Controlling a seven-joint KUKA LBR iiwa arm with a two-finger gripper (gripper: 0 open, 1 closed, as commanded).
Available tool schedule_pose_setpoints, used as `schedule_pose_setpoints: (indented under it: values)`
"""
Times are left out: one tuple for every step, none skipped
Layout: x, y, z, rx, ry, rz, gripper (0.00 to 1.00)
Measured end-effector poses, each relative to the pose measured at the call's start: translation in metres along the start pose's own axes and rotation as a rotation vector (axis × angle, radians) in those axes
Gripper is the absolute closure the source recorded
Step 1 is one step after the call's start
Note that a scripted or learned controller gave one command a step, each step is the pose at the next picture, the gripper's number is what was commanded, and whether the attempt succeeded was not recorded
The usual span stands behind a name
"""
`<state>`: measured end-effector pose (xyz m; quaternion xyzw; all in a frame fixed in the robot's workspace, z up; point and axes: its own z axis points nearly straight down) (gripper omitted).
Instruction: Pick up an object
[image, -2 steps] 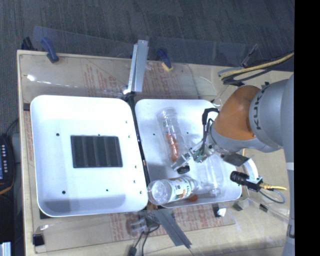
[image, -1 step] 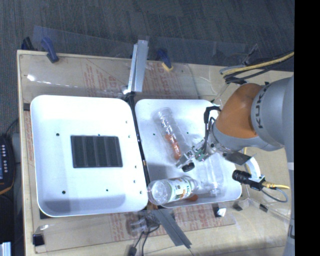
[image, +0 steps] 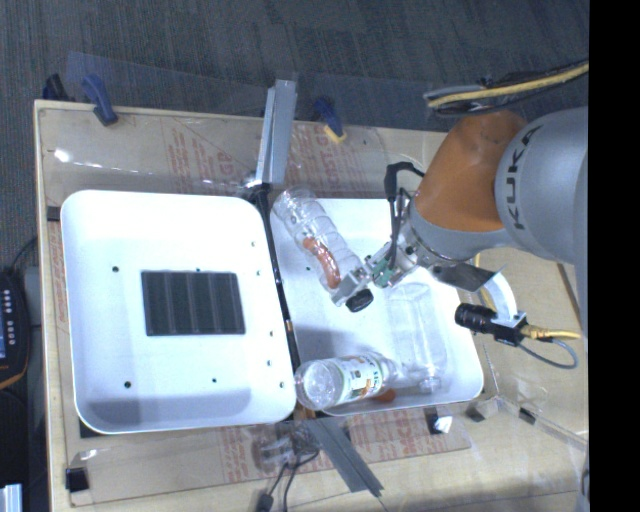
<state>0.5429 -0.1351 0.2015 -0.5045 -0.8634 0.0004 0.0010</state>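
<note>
Reaching in from the right, the grey arm (image: 540, 185) hangs over the right bin (image: 465, 385), with the gripper (image: 372, 278) low among the bottles; whether it is open or shut I cannot tell, because the wrist and its fittings crowd the spot.

Three clear plastic bottles lie in that bin: an upper bottle (image: 315, 238) runs slantwise from the bin's top left corner toward the gripper, its lower end just beside or touching the gripper; a labelled bottle (image: 345, 380) lies along the bottom wall; an unlabelled bottle (image: 418, 335) lies near the right side, hard to make out against the white. The left bin (image: 90, 235) shows a dark ribbed panel (image: 193, 302) on its floor.

The upper bottle looks like the target, judging by the gripper's position. I would expect all three to be light, thin-walled and smooth; such a bottle dents under a squeeze and rolls away from a glancing touch. The firmest hold would likely be across the body near its middle, or at the stiffer neck, with the grip square to the bottle's long axis; a hold on the rounded end risks it squirting out.
</note>
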Motion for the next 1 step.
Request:
schedule_pose_setpoints:
  values:
    - [0.0044, -0.0284, -0.0347, 0.000, 0.000, 0.008, 1.00]
